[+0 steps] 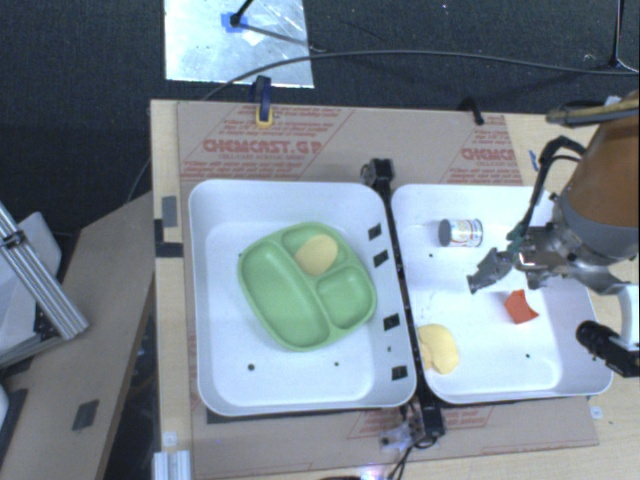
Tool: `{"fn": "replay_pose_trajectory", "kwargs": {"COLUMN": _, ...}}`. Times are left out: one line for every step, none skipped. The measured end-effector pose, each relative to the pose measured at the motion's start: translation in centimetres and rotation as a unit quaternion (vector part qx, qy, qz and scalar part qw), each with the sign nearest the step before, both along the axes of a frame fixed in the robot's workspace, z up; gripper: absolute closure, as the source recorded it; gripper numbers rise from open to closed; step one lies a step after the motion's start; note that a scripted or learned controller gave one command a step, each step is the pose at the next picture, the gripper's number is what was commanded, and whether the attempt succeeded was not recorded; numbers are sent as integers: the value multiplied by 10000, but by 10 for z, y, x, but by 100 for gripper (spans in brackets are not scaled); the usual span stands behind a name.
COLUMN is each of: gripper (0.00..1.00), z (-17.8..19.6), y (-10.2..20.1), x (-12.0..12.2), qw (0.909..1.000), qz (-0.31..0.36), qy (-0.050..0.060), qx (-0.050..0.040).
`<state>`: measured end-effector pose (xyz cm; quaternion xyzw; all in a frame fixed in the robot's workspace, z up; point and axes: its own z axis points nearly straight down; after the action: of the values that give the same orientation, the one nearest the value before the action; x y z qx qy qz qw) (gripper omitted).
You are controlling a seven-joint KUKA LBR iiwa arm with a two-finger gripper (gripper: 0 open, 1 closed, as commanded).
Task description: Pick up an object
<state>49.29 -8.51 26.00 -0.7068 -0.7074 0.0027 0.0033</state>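
My gripper (487, 272) hangs over the middle of the right bin (560, 383), open, with nothing between its fingers. A small red block (520, 307) lies just right of it and slightly nearer the front. A little silver can (461, 232) lies on its side behind the gripper, towards the bin's back. A pale yellow lump (438, 348) rests in the bin's front left corner. In the left bin (215, 368) a green divided plate (285, 303) holds another yellow piece (317, 254) in its back compartment.
The arm's grey body with its orange band (610, 183) covers the right bin's far right side. A black part (605, 346) sits over the bin's front right corner. Black clips (384, 260) line the ridge between the two bins.
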Motion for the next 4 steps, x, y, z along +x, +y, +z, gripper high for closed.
{"fn": "replay_pose_trajectory", "kwargs": {"gripper": 0, "z": 5, "y": 0, "x": 1, "qw": 10000, "qz": 12, "qy": -53, "qx": -6}}
{"fn": "replay_pose_trajectory", "kwargs": {"gripper": 0, "z": -51, "y": 4, "x": 5, "qw": 10000, "qz": 4, "qy": -59, "qx": -3}}
{"fn": "replay_pose_trajectory", "kwargs": {"gripper": 0, "z": -93, "y": 1, "x": 2, "qw": 10000, "qz": 2, "qy": -40, "qx": 0}}
{"fn": "replay_pose_trajectory", "kwargs": {"gripper": 0, "z": -133, "y": 0, "x": 1, "qw": 10000, "qz": 2, "qy": -41, "qx": 1}}
